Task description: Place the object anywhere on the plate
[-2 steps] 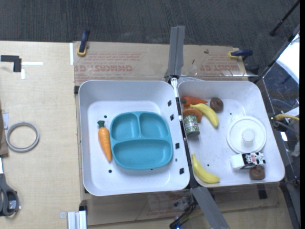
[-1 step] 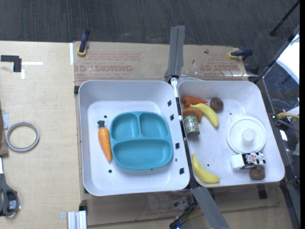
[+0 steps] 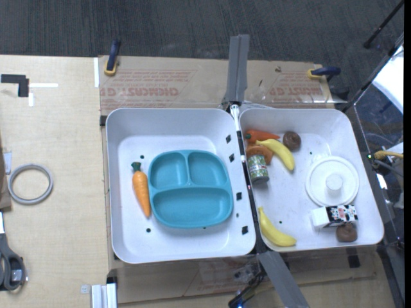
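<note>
Okay, carrot point(image 3: 141, 193) lay just beside my teal plate point(image 3: 191, 189); banana point(image 3: 280, 153) and can point(image 3: 258, 169) sat in the other bin point(image 3: 359, 146); couldn't tell my jaws' state.

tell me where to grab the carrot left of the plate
Grip the carrot across its thick orange middle, coming straight down, fingers closing left-right. It lies flat and lengthwise, green top up-frame, with a gap to the plate on one side and open bin floor on the other.

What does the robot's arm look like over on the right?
At the right edge there is a pale whitish rounded part and thin black bars slanting past it. It is too blurry to tell whether these belong to the arm.
</note>
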You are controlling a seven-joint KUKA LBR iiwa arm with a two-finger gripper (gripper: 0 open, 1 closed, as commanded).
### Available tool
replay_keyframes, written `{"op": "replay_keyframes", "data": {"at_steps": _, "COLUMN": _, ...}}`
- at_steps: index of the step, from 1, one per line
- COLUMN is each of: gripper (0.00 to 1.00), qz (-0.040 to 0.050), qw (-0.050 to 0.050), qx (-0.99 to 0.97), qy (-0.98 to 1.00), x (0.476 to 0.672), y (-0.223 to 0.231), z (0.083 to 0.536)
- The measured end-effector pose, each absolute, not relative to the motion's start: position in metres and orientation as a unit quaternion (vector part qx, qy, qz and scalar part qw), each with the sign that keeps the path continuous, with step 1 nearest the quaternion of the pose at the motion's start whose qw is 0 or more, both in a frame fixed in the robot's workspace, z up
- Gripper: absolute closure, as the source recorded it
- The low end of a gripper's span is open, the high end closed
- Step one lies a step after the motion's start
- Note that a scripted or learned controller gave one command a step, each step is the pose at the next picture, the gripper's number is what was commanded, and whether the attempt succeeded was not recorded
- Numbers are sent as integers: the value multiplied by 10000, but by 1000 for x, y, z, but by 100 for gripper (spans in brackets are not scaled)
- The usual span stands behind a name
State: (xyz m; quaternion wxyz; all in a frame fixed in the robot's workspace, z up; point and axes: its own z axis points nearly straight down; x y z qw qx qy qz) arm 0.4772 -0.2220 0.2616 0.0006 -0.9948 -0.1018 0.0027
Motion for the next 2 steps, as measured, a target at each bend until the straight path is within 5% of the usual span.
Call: {"op": "replay_keyframes", "data": {"at_steps": 2, "gripper": 0, "qz": 27, "qw": 6, "qx": -9943, "qy": -1069, "x": 477, "y": -222, "z": 260}}
